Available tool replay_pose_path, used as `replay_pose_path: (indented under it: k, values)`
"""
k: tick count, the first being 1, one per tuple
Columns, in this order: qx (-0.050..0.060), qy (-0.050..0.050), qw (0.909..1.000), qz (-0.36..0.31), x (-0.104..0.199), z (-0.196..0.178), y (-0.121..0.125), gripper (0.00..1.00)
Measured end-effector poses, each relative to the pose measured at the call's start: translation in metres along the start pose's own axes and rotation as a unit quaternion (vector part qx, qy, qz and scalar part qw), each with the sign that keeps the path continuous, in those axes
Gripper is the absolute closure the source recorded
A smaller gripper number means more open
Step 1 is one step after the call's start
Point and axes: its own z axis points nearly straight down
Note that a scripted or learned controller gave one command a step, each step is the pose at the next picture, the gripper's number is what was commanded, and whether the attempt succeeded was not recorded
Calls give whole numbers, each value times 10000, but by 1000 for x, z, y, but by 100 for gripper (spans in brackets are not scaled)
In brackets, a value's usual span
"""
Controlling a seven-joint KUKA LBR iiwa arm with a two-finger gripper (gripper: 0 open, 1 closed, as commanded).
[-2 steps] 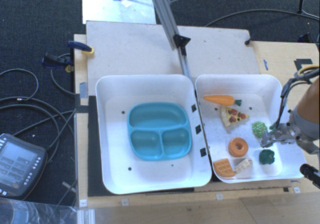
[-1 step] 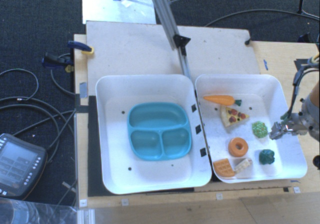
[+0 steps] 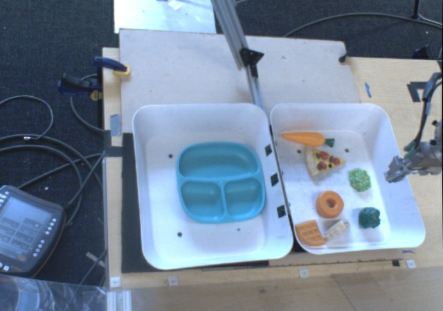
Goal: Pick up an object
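White plastic bins sit side by side; the left bin (image 3: pixel 156 185) holds a blue divided plate (image 3: pixel 221 181). In the right bin (image 3: pixel 387 136) I see a carrot (image 3: pixel 302 138), a pizza slice (image 3: pixel 322 161), an orange ring (image 3: pixel 329 203), a waffle (image 3: pixel 310 233), a light green ball (image 3: pixel 359 179) and a dark green lump (image 3: pixel 369 217). The gripper (image 3: pixel 401 167) hangs at that bin's right rim, half cut off by the frame edge; I cannot tell how it stands.

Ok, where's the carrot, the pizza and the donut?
carrot (image 3: pixel 302 138): camera view, middle of its orange body.
pizza (image 3: pixel 322 161): camera view, centre of the slice.
donut (image 3: pixel 329 203): camera view, on its orange ring, by the hole.
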Motion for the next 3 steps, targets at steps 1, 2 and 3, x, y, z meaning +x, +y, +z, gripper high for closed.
replay_pose_path:
  k: [1,2,3]
  values:
    - [28,24,10000,-19,45,7,16,100]
    - [36,31,10000,-25,98,15,32,100]
    - [27,30,10000,-33,153,2,51,100]
